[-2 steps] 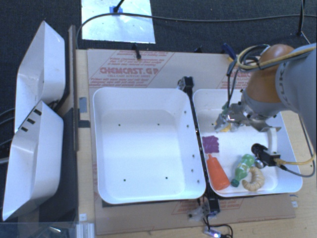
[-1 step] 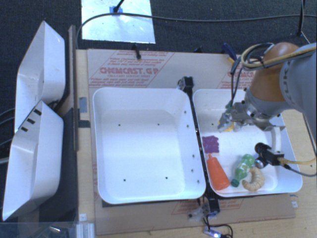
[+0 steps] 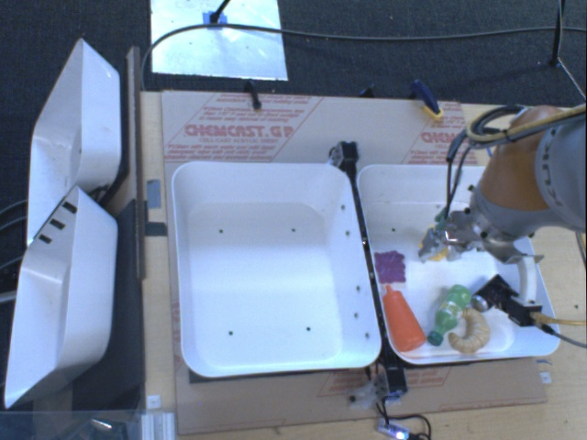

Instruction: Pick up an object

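Hanging low inside the right-hand shallow white bin (image 3: 413, 200), on the end of a grey arm with an orange band: a two-finger gripper (image 3: 440, 245), grip state impossible to tell from this slant, with nothing visibly carried. Just beside it, toward the centre rim: a small purple block-like piece (image 3: 390, 266), the nearest candidate for the pick. Further toward the bin's near edge, bunched close together: an orange carrot-shaped toy (image 3: 402, 318), a green bottle-shaped toy (image 3: 450, 307) and a tan curled piece (image 3: 471, 331), the last two apparently touching. Likely trouble from here: coming down between targets and closing on bare floor; clipping the purple piece sideways and pushing it against the wall shared with the neighbouring bin, out of easy reach; or, among the bunched three, nudging one while closing on another and lifting neither cleanly. Rounded toys, probably prone to rolling or slipping out of a shallow pinch. Tight quarters along the near rim and the shared wall, little space for a sideways approach there. Plenty of bare floor in the far half of the right bin, and across the left-hand white bin (image 3: 266, 273), for a straight lift and retreat.
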Robot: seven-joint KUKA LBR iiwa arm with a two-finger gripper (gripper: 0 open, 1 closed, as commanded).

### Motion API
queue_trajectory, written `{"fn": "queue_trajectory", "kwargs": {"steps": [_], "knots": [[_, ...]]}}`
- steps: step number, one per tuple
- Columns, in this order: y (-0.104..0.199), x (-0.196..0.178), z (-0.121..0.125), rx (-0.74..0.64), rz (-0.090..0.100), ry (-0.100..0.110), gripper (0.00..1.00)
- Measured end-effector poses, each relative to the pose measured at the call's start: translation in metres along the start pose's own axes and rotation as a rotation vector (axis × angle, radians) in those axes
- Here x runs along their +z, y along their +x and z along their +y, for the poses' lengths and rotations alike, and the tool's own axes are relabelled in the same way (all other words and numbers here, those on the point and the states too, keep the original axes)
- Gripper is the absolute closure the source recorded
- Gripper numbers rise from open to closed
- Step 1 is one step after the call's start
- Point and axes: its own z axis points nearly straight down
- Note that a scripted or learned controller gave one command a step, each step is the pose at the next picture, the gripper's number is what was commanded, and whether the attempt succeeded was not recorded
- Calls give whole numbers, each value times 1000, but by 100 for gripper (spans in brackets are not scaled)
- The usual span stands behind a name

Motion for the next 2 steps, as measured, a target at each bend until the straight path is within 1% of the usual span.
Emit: {"fn": "queue_trajectory", "kwargs": {"steps": [1,2], "knots": [[-70,31,-26,2,-1,-2,100],[-67,20,-24,-3,-1,-4,100]]}}
